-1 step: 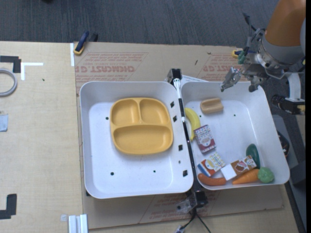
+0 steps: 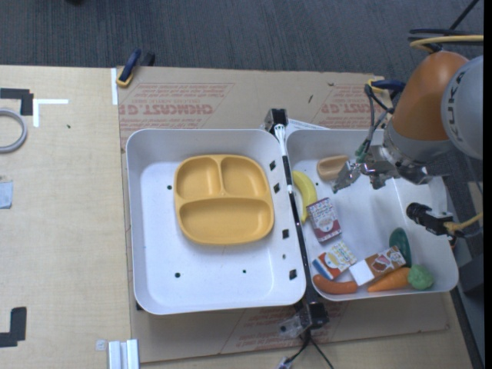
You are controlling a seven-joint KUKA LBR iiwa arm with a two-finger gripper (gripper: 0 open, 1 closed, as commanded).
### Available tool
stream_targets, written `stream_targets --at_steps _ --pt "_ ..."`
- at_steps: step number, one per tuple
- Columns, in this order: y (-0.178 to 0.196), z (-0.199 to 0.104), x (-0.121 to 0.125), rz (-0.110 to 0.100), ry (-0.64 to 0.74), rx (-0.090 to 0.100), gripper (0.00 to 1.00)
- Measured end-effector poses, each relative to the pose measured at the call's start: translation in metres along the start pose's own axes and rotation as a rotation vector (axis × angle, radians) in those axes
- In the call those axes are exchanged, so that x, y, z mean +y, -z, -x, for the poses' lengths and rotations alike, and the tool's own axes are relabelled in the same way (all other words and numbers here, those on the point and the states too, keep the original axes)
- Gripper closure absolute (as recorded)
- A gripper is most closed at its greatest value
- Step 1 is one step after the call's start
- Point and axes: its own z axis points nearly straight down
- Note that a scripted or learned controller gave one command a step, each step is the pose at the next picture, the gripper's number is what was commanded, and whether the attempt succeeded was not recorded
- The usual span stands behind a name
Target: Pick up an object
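Observation:
My gripper (image 2: 360, 177) hangs over the back part of the right bin (image 2: 438, 206), open with nothing between its fingers. Just to its left lies a tan bread piece (image 2: 330, 165). Below that lie a yellow banana (image 2: 304, 193) and a red and white carton (image 2: 324, 220). Along the bin's front sit small printed packets (image 2: 337, 257), a red sausage (image 2: 335, 286), a brown box (image 2: 385, 262), an orange carrot (image 2: 389, 280) and green vegetables (image 2: 420, 277). A dark green piece (image 2: 400, 242) sits right of the middle.
The left bin (image 2: 154, 229) holds a yellow divided plate (image 2: 224, 198). The divider between the bins (image 2: 289, 206) runs front to back. The arm's orange band (image 2: 432, 91) and cables (image 2: 430, 220) overhang the right bin's right side. Cardboard (image 2: 200, 102) lies under both bins.

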Motion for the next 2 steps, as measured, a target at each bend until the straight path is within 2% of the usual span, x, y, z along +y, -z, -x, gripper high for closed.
stream_targets --at_steps 1,2 --pt "-0.0306 -0.0306 -0.0636 0.000 -0.311 0.001 0.00" --pt "-0.0208 -0.0301 -0.0626 0.001 -0.314 0.001 1.00"
